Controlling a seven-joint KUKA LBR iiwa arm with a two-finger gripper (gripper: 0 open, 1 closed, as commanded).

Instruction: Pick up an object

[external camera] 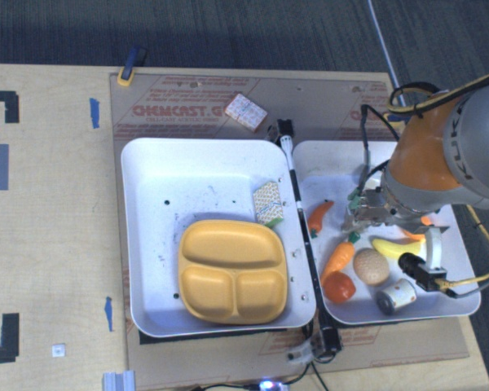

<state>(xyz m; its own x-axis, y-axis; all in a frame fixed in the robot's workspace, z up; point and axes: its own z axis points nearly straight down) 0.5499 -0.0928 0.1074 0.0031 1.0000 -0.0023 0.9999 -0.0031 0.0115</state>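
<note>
We look down on a worktop [49, 243] carrying two shallow white bins side by side. The left bin [147, 177] holds a yellow divided tray [232, 271], lying flat toward its near edge, and a small patterned packet [268, 202] against the right wall, just beyond the tray's far corner.

The right bin [326, 157] holds the loose objects. A small orange pepper [319, 215] lies near the bin's left wall. Closer to us, a carrot [338, 258] lies at a slant, with a red tomato [339, 287] just below it, close enough that we cannot tell whether they touch. To their right sits a tan, egg-shaped potato [371, 266], and just beside it toward the near edge a small grey can [396, 296] lies on its side. A yellow banana [395, 248] lies above the potato, its dark tip pointing right.

The arm [440, 149] reaches in from the right, its orange band above the right bin. Its gripper [367, 212] hangs low over the middle of that bin, just above the banana and the carrot's top. The wrist hides the fingers from us, so we cannot tell how far apart they stand or whether anything sits between them.

Behind the bins, a small patterned card [245, 112] lies on the brown board [187, 104], and a blue clip [130, 66] sits at the board's far left corner.
</note>
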